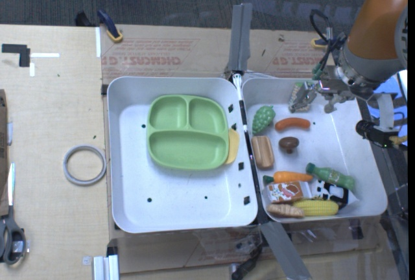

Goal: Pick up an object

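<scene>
Camera view: jaws (318, 100) spread apart, holding nothing.

Both white bins (123, 162) are evenly and brightly lit from overhead, with only soft, short shadows cast beneath the green plate (188, 131). Mild glare is seen on the bin walls. The far floor is left dim. Focus is fairly sharp throughout, though slight softness is noted at the right edge.
</scene>
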### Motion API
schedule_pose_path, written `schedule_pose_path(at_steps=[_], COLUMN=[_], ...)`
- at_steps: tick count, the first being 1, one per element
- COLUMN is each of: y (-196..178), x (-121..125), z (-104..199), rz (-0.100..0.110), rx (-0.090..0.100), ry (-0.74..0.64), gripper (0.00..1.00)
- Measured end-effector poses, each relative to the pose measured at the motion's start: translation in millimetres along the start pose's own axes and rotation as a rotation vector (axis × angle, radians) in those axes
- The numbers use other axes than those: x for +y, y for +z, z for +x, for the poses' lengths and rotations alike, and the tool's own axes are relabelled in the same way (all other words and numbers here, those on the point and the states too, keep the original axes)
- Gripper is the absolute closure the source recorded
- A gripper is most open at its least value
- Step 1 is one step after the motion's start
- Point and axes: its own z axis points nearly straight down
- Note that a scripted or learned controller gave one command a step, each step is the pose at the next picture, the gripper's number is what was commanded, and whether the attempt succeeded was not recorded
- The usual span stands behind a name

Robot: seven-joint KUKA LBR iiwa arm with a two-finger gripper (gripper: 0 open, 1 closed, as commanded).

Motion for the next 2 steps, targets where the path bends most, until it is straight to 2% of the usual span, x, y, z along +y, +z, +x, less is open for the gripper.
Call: schedule_pose_path(at_steps=[1,2], y=[82,91], x=[27,-17], z=[16,12], rz=[0.0,-0.001], rx=[0.0,0.0], ry=[-0.042,-0.121], gripper=[0.0,0.0])
